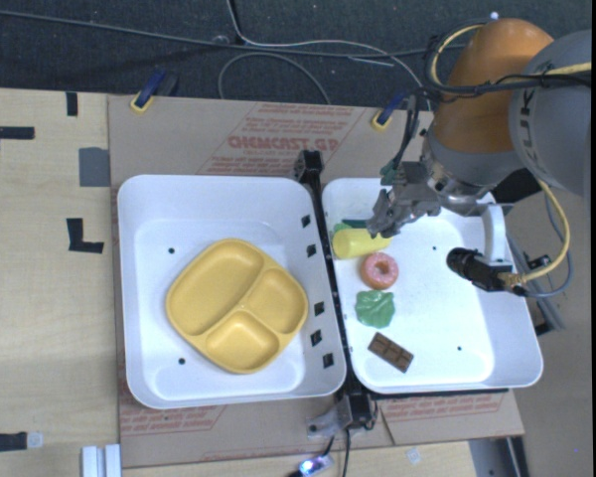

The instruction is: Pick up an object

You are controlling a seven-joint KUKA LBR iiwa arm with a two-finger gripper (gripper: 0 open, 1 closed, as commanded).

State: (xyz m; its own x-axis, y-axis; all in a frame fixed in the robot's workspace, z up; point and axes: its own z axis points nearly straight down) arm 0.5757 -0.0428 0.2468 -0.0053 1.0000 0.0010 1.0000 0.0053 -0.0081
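The gripper (385, 222) hangs low over the far left corner of the right bin (497, 356); whether it is wide or narrow cannot be told; the yellow object (354, 241) lies right beneath its tip, apparently touching; just nearer sits the pink doughnut (380, 270); then the green object (374, 309); then the brown bar (389, 352); the left bin (144, 217) holds a yellow divided plate (237, 304).

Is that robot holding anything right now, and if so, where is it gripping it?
It cannot be told. The pincer is down at the right end of the yellow piece in the right bin, but the view doesn't show a grip.
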